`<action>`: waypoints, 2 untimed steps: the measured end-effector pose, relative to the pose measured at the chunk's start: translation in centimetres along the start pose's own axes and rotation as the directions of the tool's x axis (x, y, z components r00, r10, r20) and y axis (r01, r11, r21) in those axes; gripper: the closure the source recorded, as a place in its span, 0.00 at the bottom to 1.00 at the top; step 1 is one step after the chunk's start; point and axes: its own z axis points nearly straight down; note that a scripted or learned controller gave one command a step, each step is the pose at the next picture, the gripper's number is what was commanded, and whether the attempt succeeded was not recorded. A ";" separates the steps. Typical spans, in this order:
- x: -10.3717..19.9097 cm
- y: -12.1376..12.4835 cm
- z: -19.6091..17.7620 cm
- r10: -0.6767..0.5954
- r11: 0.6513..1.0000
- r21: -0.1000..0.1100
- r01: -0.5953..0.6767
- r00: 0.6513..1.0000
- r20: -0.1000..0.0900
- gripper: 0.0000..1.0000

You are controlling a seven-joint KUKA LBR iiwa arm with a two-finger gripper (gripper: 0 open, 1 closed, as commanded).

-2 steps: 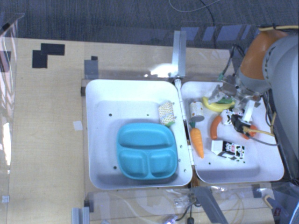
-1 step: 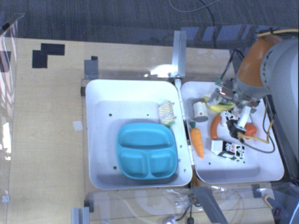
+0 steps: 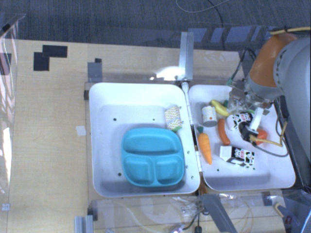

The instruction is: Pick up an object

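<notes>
Your gripper (image 3: 241, 111) sits in the right bin (image 3: 273, 174) by the smooth curved banana (image 3: 219, 108); can't tell if it's open or holding anything.

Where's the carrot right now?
In the camera view, the carrot lies in the right-hand bin, near its left wall, just below the white cup.

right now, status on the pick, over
Arm over right bin, no hold confirmed. Carrot, banana, white cup loose in bin. Toys crowd the wrist.
</notes>
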 end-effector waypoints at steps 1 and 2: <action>4.8 -1.1 -10.7 0.042 0.997 0.060 -0.042 0.999 0.002 1.00; 7.6 -2.0 -11.3 -0.278 0.959 0.059 0.278 0.961 -0.018 1.00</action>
